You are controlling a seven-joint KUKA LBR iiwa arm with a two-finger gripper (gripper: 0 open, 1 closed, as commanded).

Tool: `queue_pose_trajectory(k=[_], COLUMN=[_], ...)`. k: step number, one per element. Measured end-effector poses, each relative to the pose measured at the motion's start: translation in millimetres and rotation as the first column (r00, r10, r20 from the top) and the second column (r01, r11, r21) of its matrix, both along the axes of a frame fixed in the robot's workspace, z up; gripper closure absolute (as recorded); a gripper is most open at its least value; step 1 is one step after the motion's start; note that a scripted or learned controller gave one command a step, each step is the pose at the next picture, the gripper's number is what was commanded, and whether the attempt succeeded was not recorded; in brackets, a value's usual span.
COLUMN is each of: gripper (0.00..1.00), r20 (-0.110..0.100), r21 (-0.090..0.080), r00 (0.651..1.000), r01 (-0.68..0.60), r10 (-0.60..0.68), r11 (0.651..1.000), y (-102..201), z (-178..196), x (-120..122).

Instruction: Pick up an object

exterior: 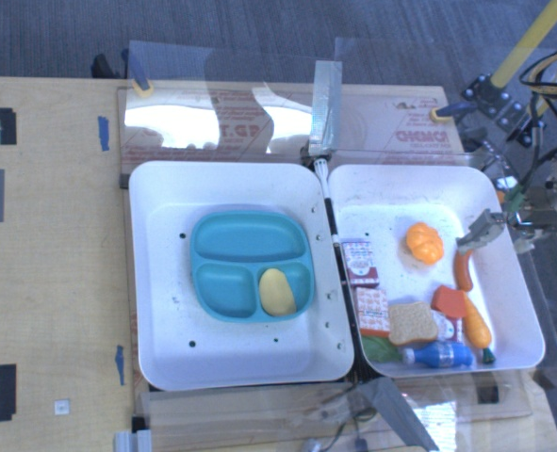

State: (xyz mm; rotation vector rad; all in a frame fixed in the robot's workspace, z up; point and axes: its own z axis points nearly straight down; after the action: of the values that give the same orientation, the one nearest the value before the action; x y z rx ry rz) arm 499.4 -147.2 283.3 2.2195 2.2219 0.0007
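No single target named by the task, so judging by nearness: likeliest a slim red toy sausage (463,271), lying on end-to-end slant at right of centre of the frame, just beside the right wall of the shallow white right-hand bin (401,182). Just above it, the grey two-finger gripper (478,232), tilted in from the right over the bin's edge. Cannot tell whether the claw is released or clenched; sees nothing held in it.

Left of the sausage, a little apart: a rounded orange toy fruit (425,243), alone on bare bin floor, so probably the easier grab. Below the sausage, crowded together toward the lower right: an orange-red block (450,301), an orange toy carrot (477,328), a tan slice of toy bread (414,323), a blue plastic bottle (440,355) lying on its side, and a dark green piece (377,348) partly under the bread. Seems touching or overlapping throughout, which would leave little room for a clean closing. Along the bin's left wall, two small red-and-white packets (359,260), flat and thin, likely hard to pinch.

Further left, at frame centre: the second white bin (165,252), bearing a teal divided plastic plate (250,238). In its lower right compartment, a yellow oval toy potato (277,292), well apart from the gripper.
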Motion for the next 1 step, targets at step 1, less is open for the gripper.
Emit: queue_pose_trajectory(k=[1], gripper=[0.0], r20=[-0.009], r21=[0.003], r00=[0.996], r01=[-0.093], r10=[0.093], r11=[0.996], y=[-38.9], z=[-97.3], x=[25.6])
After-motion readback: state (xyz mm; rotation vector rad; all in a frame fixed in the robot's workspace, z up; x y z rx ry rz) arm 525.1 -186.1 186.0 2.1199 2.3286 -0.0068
